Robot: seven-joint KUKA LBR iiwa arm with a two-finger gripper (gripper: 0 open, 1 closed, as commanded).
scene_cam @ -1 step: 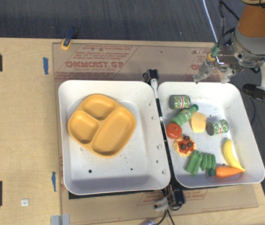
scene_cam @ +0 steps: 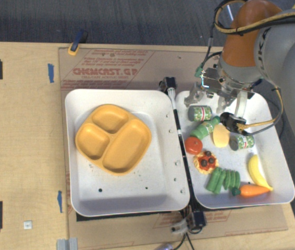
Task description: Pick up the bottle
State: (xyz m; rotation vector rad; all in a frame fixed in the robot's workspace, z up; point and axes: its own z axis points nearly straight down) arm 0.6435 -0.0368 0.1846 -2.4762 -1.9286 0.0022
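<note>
Bottles [scene_cam: 199,112]: 3, all in right bin [scene_cam: 278,155]

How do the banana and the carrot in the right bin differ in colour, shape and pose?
The banana is yellow and curved; the carrot is orange, straight and tapered. The banana runs roughly up and down the view, while the carrot lies across it, just below the banana's lower end. Both lie flat near the right bin's right corner.

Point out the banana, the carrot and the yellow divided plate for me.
banana [scene_cam: 257,172]: camera view, middle of its curved body.
carrot [scene_cam: 254,190]: camera view, middle of its orange body.
yellow divided plate [scene_cam: 128,144]: camera view, its largest compartment.
</note>
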